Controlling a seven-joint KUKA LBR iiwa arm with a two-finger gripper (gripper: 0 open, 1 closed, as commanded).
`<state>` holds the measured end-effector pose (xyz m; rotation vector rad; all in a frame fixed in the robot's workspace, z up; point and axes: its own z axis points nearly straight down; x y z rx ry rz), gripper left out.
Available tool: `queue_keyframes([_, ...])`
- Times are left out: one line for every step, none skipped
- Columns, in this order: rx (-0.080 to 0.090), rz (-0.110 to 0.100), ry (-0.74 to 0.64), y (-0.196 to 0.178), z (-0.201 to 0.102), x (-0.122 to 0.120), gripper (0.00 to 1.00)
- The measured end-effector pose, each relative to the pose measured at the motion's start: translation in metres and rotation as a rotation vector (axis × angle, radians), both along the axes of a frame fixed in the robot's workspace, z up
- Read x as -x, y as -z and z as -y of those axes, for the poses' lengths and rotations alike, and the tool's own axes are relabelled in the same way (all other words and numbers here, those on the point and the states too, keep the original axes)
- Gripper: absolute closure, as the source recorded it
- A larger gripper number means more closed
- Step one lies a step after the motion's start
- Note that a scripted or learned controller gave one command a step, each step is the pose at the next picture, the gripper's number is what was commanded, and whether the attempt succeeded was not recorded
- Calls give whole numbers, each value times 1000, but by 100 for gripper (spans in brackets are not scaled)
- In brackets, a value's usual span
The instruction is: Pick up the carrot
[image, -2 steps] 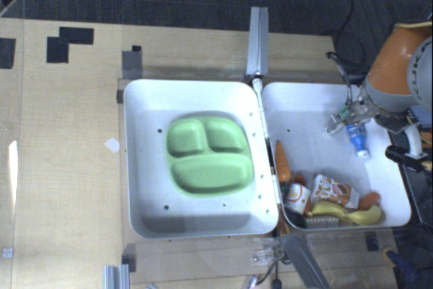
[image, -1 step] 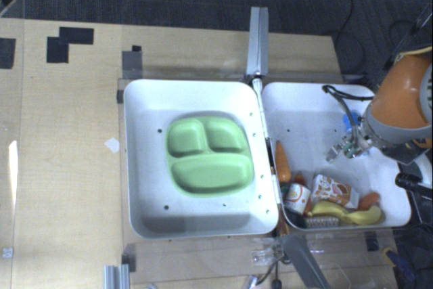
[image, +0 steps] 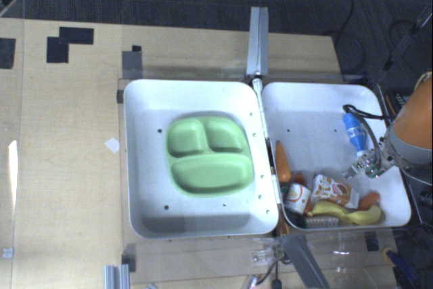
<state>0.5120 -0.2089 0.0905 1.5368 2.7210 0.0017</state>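
1. In the camera view I see two white bins side by side. The left bin (image: 139,213) holds a green plate (image: 206,153) with three sections. The right bin (image: 318,98) holds the food toys.

2. The carrot (image: 281,164) is in the right bin, touching the bin's left wall. It is orange and thin. It lies long-ways along that wall, pointing up and down in the picture, with its fat end toward the bottom.

3. My gripper (image: 369,166) is over the right side of the same bin, just below a blue bottle (image: 353,131). It holds nothing that I can see. I cannot tell if it is open or closed, because it is small and blurry here.

4. The carrot is to the left of my gripper in the picture, well apart from it, at about the same height. I think I must move across the bin to the left.

5. Near the carrot's bottom end sit a small can (image: 297,197), a snack packet (image: 331,189) and a banana (image: 345,215). I think they could get in the way, so gripping the carrot's upper half looks safer.
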Motion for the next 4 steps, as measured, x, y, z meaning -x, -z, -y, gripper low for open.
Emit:
queue_keyframes([-6, -5, 35, -101, -72, -20, 100])
queue_keyframes([-6, 2, 219, 1, -23, -61, 100])
queue_keyframes([-7, -8, 107, -25, -40, -51, 100])
queue_keyframes([-7, -9, 112, -2, -54, -29, 100])
